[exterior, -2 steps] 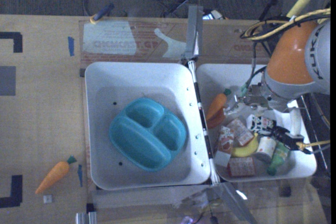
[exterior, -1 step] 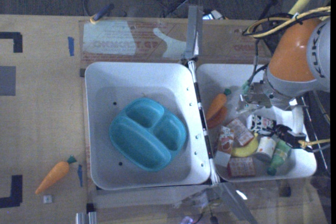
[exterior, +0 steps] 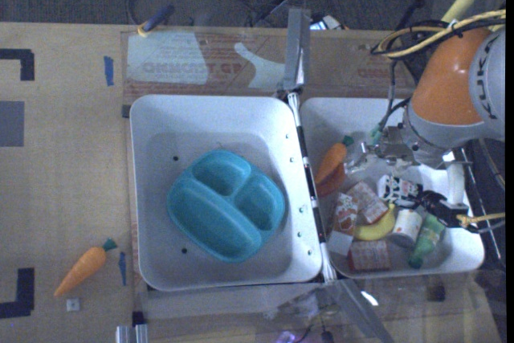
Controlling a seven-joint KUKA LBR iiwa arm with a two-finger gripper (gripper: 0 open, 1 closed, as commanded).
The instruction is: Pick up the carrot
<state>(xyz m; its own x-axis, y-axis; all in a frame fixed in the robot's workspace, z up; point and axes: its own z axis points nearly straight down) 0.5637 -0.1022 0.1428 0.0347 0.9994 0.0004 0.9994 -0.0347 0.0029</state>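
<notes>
Carrot [exterior: 330,165] is seen in the right bin [exterior: 470,257], up against its left wall, long axis tilted: green top up and to the right, orange tip down and to the left, toward the divider. A second carrot [exterior: 81,269] is spotted out on the bench [exterior: 56,197], left of the left bin [exterior: 152,116], top pointing up-right as well. The gripper [exterior: 377,149] is hung just right of the binned carrot's green top, near it; whether the claw is apart or together cannot be told. A blue plate [exterior: 227,205] is held in the left bin. A banana [exterior: 376,227], cartons and a green bottle [exterior: 426,241] are crowded below the gripper.
</notes>
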